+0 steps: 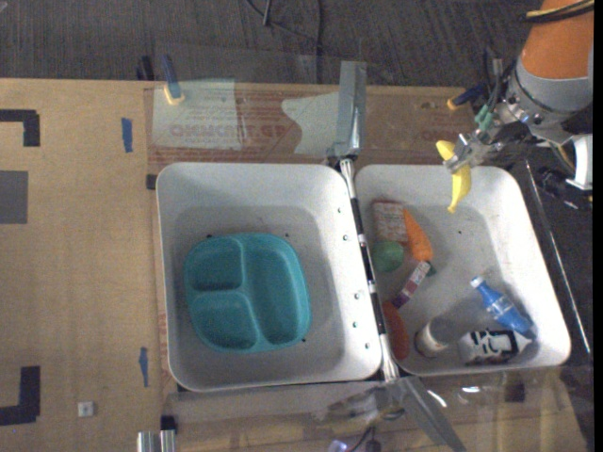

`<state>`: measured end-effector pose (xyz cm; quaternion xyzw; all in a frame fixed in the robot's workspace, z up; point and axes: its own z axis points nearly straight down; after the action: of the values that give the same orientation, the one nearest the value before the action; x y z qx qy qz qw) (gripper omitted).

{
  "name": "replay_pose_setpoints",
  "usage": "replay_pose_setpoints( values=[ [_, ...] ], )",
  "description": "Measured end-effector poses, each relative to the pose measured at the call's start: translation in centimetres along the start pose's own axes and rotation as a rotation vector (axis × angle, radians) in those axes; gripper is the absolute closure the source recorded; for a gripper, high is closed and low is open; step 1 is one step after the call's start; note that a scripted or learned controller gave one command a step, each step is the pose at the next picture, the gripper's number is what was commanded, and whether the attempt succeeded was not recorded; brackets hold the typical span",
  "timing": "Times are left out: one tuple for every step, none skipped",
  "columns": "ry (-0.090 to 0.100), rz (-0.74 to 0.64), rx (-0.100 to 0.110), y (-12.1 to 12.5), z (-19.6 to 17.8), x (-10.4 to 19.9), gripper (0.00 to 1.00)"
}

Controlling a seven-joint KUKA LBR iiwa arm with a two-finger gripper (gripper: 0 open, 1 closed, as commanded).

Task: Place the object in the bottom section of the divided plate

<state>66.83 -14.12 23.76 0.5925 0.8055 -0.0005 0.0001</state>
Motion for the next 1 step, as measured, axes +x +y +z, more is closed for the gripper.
replay_pose_setpoints(
  values=[
    [0.003, 0.046, 0.003, -1.13, 1.92, 7.39, 1.00]
  ],
)
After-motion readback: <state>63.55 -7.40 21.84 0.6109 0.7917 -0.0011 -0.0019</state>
